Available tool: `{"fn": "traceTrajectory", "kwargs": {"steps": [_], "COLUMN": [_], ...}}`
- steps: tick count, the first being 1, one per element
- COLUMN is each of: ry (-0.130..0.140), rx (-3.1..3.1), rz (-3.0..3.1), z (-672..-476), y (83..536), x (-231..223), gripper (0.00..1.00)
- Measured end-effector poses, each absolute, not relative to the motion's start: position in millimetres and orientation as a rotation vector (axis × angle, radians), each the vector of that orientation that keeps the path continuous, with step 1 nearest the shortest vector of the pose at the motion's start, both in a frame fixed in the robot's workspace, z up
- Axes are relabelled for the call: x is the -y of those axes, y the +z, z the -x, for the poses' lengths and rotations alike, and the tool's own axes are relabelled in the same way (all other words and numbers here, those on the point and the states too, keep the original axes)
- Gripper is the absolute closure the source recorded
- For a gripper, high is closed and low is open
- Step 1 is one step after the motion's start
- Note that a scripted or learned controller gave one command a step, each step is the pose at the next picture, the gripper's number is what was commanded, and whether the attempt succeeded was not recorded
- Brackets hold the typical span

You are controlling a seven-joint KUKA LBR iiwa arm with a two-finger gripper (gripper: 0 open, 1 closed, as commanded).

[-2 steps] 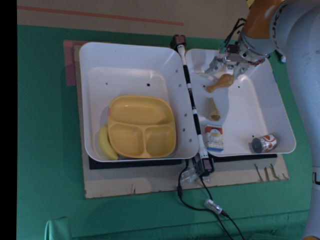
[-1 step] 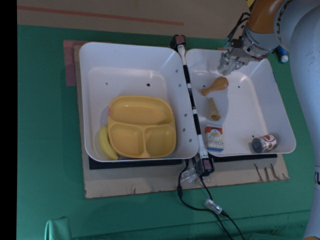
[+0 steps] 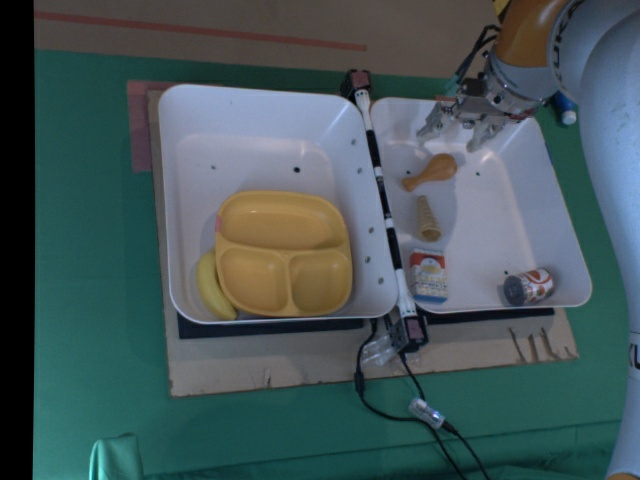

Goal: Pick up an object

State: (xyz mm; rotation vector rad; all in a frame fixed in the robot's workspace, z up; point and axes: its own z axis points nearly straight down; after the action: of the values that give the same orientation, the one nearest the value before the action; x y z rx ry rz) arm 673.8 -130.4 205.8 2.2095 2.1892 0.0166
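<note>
Arm over the right bin, gripper spread above a toy drumstick.

The arm enters from the upper right of the frame. The left bin holds a yellow tray with a banana touching its lower left edge. The right bin holds the smaller things (all lying apart): a drumstick near the top, a cone just below it, a carton at the lower left and a can at the lower right. The gripper sits just above the drumstick, fingers parted, nothing between them.
</note>
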Motion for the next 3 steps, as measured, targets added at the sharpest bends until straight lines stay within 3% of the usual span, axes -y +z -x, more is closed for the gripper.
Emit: {"fn": "traceTrajectory", "kwargs": {"steps": [1,2,3], "ry": [0.030,0.029,0.002], "rx": [-2.174,-2.174,-2.208], "rz": [-2.205,-2.206,-2.222], "z": [-676.7,-676.6,-661.9], "y": [223.8,223.6,189.2], "x": [132.6,132.6,120.0], "gripper": [1.00,0.00,0.00]}}
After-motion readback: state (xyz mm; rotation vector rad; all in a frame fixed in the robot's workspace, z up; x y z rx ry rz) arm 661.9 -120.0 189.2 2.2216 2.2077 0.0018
